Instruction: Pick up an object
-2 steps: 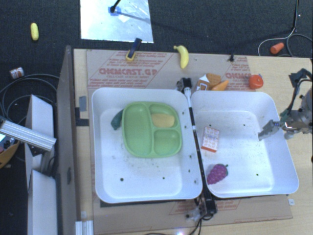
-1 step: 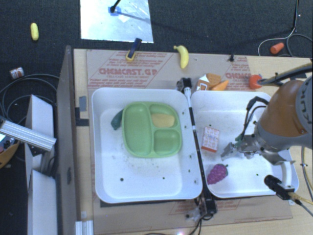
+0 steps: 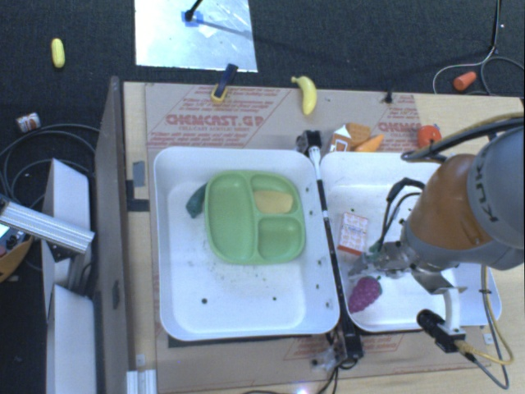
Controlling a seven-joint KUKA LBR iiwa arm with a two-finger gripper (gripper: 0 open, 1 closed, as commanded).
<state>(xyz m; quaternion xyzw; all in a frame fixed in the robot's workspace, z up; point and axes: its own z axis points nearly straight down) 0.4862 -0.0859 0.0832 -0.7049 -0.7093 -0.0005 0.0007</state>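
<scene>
The arm reaches in over the right bin, and its gripper sits low near that bin's middle; whether it is apart or together cannot be told from this angle, since the wrist body covers much of it. No object is seen held. The nearest candidate for the pick is a purple, grape-like object lying on the bin floor just below and slightly left of the tool, apparently apart from it. A small white and red packet lies just above and left of the tool, flat on the floor. Risks, as judged: the tool appears offset from the purple object, so closing in place would likely catch nothing; the object looks rounded and may roll or be nudged toward the divider between the bins, to the tool's left. The packet lies flat and would offer little to grip. Further left, in the other bin, a green compartment tray stands well apart from the tool and poses no hazard.
</scene>
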